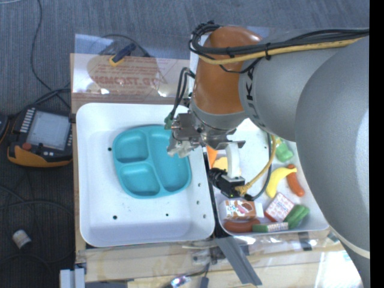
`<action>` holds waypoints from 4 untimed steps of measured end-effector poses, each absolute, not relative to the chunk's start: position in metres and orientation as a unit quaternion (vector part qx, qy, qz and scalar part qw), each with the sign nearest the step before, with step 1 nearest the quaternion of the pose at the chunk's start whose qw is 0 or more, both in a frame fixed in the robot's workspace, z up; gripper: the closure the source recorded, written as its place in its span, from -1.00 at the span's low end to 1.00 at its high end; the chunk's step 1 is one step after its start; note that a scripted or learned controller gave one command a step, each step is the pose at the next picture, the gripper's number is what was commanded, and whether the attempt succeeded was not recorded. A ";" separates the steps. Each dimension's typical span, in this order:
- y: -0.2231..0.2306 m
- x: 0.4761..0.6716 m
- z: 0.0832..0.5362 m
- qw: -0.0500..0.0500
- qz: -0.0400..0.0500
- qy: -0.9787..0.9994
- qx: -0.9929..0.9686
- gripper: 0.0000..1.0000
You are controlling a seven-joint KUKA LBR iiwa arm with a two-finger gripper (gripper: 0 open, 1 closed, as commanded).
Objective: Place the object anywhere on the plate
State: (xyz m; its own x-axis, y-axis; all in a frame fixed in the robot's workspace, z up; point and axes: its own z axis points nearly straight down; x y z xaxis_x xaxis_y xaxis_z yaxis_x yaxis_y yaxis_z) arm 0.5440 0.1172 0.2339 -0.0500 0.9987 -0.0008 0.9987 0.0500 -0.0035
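A teal plate (147,161) with three compartments lies in the left white bin (102,221). My gripper (180,144) hangs over the plate's right compartment, close to the wall between the bins. The grey arm with its orange band (225,71) reaches in from the right and covers much of the right bin. I cannot make out any object at the gripper's tip. Toy foods lie in the right bin (312,225): a yellow banana (276,182), a red piece (296,185), a green piece (284,153) and an orange piece (220,162).
Near the right bin's front lie two small printed boxes (240,209) (279,207), a brown sausage (238,225) and a green pepper (298,215). A black cable clip (221,182) hangs under the wrist. A pendant (42,137) sits on the floor at the left.
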 end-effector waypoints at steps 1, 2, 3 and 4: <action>0.121 0.577 0.216 0.000 0.003 -0.742 -0.670 1.00; 0.131 0.540 0.234 0.000 0.003 -0.758 -0.653 1.00; 0.132 0.528 0.170 0.001 0.002 -0.752 -0.659 1.00; 0.132 0.528 0.170 0.001 0.002 -0.752 -0.659 -1.00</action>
